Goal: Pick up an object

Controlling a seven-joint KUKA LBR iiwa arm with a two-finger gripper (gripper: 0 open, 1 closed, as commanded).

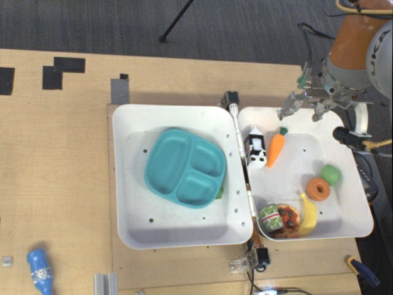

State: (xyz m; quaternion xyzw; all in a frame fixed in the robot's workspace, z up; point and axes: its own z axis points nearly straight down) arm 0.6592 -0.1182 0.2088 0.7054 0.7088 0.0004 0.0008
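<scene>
My gripper hangs over the far edge of the right bin, open, with nothing between its fingers. An orange carrot lies just below and left of it, tilted. Beside the carrot, against the divider, stands a small black-and-white cow toy. Further toward the front are a green ball, an orange ring, a yellow banana and a mixed red-and-green food piece.
The left bin holds a teal divided plate. A blue bottle lies on the wooden bench at the front left. Cables and a black clamp sit at the right bin's right side.
</scene>
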